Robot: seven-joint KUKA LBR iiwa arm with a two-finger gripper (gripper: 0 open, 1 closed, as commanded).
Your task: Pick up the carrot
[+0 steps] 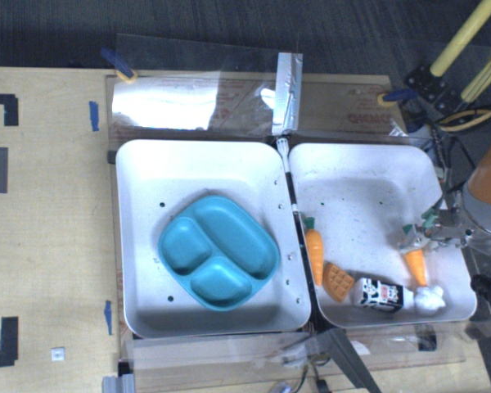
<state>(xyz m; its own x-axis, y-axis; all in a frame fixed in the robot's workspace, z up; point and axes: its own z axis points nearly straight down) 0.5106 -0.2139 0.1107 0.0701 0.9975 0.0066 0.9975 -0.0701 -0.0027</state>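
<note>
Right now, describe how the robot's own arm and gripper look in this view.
At the right edge, the arm shows an orange band with grey below. The gripper is a small metal-grey assembly with greenish parts near its tip, above the right bin. Finer details are too small to tell.

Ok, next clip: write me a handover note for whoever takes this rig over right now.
Gripper: at the right side of the right bin, by the top end of the right carrot; whether it grips cannot be judged.
A second carrot lies along that bin's left wall, beside a waffle piece.
Done: the approach.
Left: confirm a grasp, then lift one carrot clear of the bin.
</note>
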